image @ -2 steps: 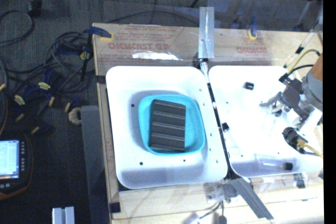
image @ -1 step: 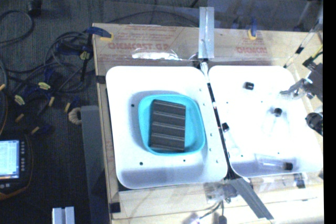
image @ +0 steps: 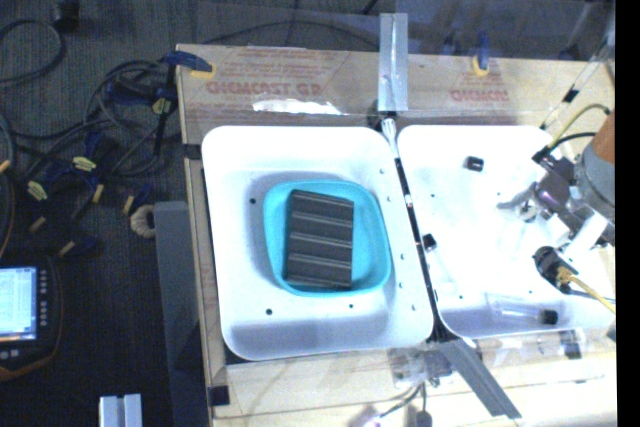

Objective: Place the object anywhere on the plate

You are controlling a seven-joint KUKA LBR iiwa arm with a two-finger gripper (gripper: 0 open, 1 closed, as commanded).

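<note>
A light blue plate (image: pixel 374 250) sits in the middle of the left bin (image: pixel 230 215). A dark grey ridged block (image: pixel 320 237) lies flat on the plate, well inside its rim. My gripper (image: pixel 518 203) hovers over the right side of the right bin (image: pixel 450 215), pointing left, far from the plate and the block. I see nothing held in it.
A small black piece (image: pixel 473 162) lies at the back of the right bin. A clear tube with a dark tip (image: pixel 520 314) lies along that bin's front edge. Cables trail from the wrist at the right. A cardboard strip (image: pixel 300 85) runs behind the bins.
</note>
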